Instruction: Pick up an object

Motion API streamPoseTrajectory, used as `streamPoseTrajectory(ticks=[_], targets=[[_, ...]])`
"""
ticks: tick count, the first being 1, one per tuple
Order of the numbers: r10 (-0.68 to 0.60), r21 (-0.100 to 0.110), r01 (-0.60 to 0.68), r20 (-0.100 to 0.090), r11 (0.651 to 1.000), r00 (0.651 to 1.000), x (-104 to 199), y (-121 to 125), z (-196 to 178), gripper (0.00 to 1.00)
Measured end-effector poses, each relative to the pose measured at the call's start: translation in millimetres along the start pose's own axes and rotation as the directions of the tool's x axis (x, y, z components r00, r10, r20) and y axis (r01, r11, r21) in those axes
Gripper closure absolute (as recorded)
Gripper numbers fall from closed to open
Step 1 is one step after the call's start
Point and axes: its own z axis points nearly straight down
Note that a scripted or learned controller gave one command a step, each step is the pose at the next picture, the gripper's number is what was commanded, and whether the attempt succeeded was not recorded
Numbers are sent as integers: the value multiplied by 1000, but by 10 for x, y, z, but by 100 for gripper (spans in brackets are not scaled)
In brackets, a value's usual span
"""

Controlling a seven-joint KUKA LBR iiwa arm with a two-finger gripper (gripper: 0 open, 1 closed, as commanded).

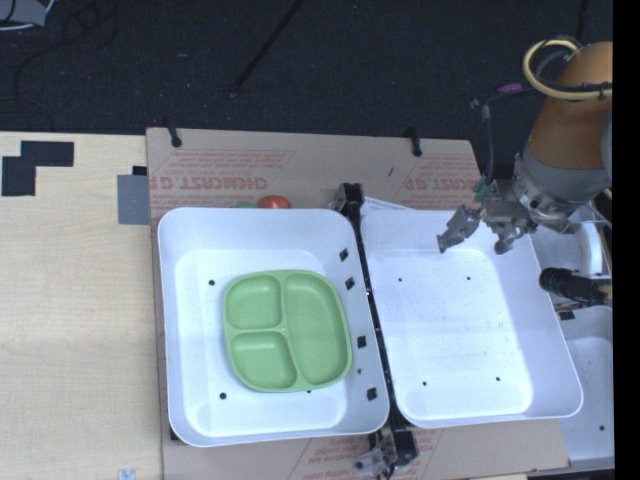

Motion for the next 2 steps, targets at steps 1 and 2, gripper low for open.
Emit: streamPoseTrajectory(ticks=[1, 2], targets=[[-2, -11, 2, 1, 1000, 1000, -1, 21, -67, 0], [-3, -7, 3, 1, 1000, 1000, 61, 62, 399, 0]])
